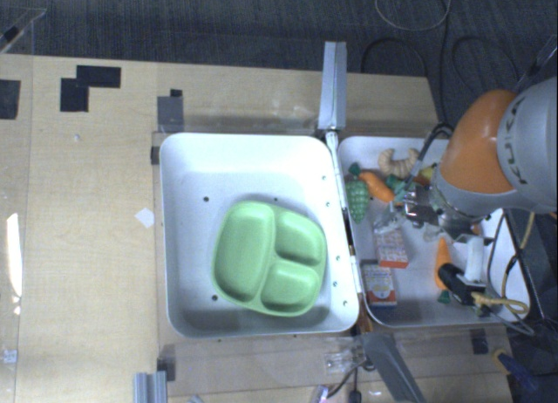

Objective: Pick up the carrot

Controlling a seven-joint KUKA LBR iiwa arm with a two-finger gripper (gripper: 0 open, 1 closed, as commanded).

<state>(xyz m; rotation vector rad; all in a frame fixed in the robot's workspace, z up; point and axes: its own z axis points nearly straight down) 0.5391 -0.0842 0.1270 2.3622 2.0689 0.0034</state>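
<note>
The carrot [376, 185] is a small orange piece lying in the right bin [418, 312], in its upper left part, with a green end pointing right. My gripper [413, 210] hangs low over the same bin, just right of and slightly nearer than the carrot. The grey wrist and orange band [475, 153] above it cover the bin's right side. I see nothing held in the gripper.
Around the carrot lie a beige knobbly piece [398, 160] behind it and a green item [356, 196] to its left. Two small boxes [391, 249] [378, 286] lie nearer the front. The left bin [187, 183] holds a green compartment tray [268, 257].
</note>
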